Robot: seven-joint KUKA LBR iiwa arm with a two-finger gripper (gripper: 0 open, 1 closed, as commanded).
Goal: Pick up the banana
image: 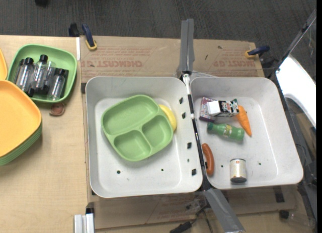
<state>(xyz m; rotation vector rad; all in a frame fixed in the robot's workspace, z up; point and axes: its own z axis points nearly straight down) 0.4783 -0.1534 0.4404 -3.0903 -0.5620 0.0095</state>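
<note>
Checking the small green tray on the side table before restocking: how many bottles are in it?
4. The bottles lie side by side in the small green tray, left of the bins, dark caps toward the far edge. More could be hidden beneath them.

— How much of the banana shows?
— Just a yellow sliver. The green plate covers the rest.
— Anything cut off?
— The orange plates, by the left edge. The print on the carton is too small to read.
</note>
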